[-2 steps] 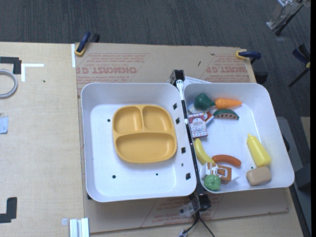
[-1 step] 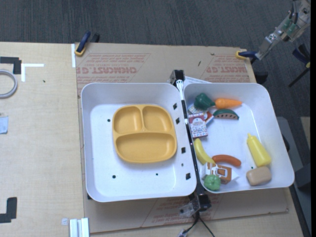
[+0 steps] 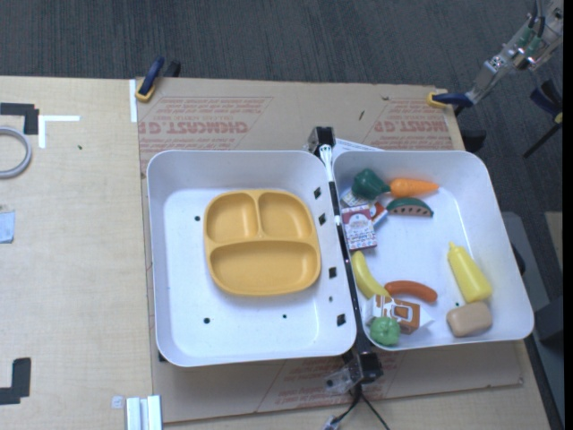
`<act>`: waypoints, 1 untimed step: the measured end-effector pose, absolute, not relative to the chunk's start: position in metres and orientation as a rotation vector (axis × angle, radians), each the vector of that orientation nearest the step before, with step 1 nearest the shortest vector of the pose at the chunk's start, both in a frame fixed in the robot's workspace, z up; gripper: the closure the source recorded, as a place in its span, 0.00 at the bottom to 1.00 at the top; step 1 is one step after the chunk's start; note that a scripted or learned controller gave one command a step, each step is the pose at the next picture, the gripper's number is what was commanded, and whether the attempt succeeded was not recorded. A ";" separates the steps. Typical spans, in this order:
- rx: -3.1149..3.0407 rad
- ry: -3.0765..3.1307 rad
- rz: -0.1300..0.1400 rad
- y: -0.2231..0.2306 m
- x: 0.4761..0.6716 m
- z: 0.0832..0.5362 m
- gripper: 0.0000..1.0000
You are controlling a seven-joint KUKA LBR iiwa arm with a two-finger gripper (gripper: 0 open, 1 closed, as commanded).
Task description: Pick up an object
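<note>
Gripper (image 3: 512,56) closure: cannot be determined (the unit is small and blurred at the upper right, over the floor, well apart from both bins). The left bin (image 3: 154,240) holds a yellow divided plate (image 3: 262,240). The right bin (image 3: 501,227) holds the pickable objects: a yellow bottle (image 3: 468,273) near the right wall, a banana (image 3: 365,274) along the left wall, a carrot (image 3: 414,186) at the far end, and a tan bread piece (image 3: 469,319) just beside the bottle's near end.

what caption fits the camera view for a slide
Yellow divided plate in the left bin; toy foods crowd the right bin.
</note>
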State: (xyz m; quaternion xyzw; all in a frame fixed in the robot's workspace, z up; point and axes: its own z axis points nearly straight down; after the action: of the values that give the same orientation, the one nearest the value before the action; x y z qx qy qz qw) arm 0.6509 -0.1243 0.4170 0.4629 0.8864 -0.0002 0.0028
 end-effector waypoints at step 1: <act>1.448 2.777 -0.001 -0.124 0.652 0.427 1.00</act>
State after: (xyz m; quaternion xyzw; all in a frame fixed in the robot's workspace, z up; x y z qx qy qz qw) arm 0.6518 -0.1244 0.4268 0.4623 0.8867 -0.0002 0.0049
